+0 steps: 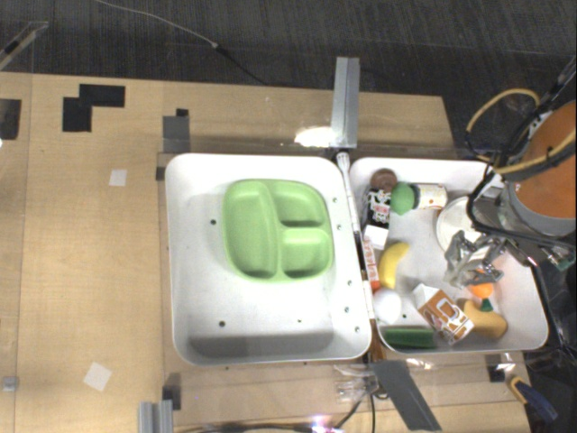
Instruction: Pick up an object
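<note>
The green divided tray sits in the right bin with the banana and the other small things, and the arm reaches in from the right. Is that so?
Not quite. The camera view shows the green divided tray in the left bin, alone; the banana and other small things lie in the right bin, where the arm reaches in.

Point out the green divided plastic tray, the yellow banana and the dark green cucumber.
green divided plastic tray (275, 228), camera view, middle ridge.
yellow banana (392, 264), camera view, mid-curve.
dark green cucumber (407, 338), camera view, centre of its length.
</note>
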You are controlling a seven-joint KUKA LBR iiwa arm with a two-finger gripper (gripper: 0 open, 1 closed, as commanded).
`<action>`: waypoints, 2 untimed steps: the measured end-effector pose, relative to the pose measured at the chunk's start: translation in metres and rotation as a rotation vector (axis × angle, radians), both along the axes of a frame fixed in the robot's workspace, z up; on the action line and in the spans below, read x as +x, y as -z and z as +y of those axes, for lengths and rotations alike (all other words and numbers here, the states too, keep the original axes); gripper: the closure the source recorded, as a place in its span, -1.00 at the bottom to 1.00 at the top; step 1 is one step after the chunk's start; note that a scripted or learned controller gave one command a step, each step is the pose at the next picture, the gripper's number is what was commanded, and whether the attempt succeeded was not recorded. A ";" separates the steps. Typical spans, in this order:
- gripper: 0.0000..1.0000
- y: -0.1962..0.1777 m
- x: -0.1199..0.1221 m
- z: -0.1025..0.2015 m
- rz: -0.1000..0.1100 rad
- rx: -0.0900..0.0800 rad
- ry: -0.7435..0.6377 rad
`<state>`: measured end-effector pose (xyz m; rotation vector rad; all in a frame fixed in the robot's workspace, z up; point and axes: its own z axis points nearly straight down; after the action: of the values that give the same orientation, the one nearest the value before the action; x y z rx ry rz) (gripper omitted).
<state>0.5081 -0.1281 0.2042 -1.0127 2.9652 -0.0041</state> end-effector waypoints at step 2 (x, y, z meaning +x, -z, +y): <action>1.00 -0.046 0.068 -0.047 0.000 -0.005 -0.568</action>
<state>0.5759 -0.1750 0.2503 -1.8038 2.5635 -0.0078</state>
